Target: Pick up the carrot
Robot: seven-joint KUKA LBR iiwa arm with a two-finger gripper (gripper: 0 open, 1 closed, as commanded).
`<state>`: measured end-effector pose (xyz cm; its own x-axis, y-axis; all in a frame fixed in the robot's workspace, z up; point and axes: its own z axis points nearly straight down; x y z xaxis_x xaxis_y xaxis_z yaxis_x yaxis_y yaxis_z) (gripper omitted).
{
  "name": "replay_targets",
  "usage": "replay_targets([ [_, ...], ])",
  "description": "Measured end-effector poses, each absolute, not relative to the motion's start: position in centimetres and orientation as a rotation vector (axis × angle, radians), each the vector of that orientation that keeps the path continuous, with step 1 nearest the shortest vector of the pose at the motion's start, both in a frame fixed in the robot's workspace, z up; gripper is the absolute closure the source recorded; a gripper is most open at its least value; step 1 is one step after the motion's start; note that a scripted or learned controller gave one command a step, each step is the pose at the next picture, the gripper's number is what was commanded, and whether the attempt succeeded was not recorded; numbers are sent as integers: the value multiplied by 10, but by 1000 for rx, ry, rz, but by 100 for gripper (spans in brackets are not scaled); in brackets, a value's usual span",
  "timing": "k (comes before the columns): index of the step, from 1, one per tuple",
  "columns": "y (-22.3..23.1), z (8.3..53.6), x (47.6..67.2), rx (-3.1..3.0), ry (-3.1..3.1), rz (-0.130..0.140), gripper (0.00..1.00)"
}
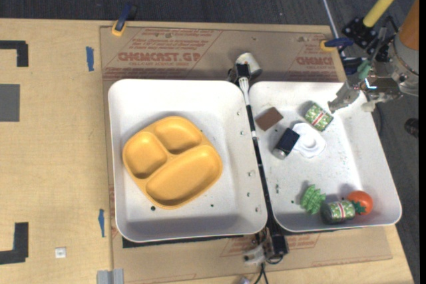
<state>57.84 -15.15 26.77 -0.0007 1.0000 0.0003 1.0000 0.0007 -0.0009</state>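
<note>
Camera view: gripper (341, 100), fingers unclear, sits at right bin's (379, 149) far edge, well apart from carrot (360, 201) in near corner, wedged against can (338, 211); grab likely catches can.

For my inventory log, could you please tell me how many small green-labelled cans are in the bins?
2, both in the right bin: one can at the far side near the gripper, the other can at the near edge beside the carrot. None seem hidden.

Bright even light, perhaps slightly soft
</note>
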Motion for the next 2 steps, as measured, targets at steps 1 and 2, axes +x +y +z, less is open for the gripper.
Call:
replay_targets([
  [1,-80,185,531,-1833,-2548,0,0],
  [2,-81,195,532,-1837,-2550,-3,100],
])
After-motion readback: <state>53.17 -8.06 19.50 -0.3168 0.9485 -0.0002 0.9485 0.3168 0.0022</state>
